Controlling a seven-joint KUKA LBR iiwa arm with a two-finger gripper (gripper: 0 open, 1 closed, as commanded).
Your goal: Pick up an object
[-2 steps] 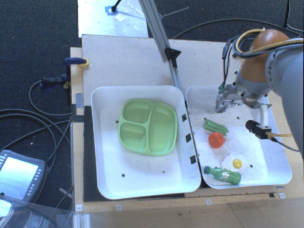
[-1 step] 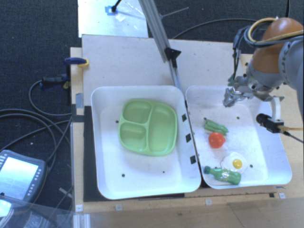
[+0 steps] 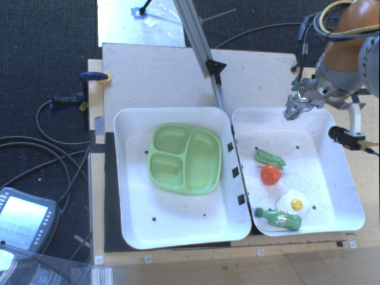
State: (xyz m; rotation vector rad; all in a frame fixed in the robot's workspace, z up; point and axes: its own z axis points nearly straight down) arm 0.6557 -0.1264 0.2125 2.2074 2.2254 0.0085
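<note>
The right bin [image 3: 332, 177] holds a red tomato [image 3: 271, 174], a green pepper [image 3: 269, 157], a fried egg [image 3: 294, 203] and a green bottle [image 3: 280, 218] lying near its front edge. My gripper [image 3: 293, 111] hangs over the bin's back rim, well behind and to the right of the pepper. Nothing shows between its fingertips, and it is too small and dark to read. The arm's orange band [image 3: 350, 31] sits at the upper right.
The left bin [image 3: 133, 218] carries a light green divided plate [image 3: 185, 158]. A grey pole [image 3: 196, 31] slants down to the seam between the bins. Cables and a pendant [image 3: 21, 218] lie on the floor at left.
</note>
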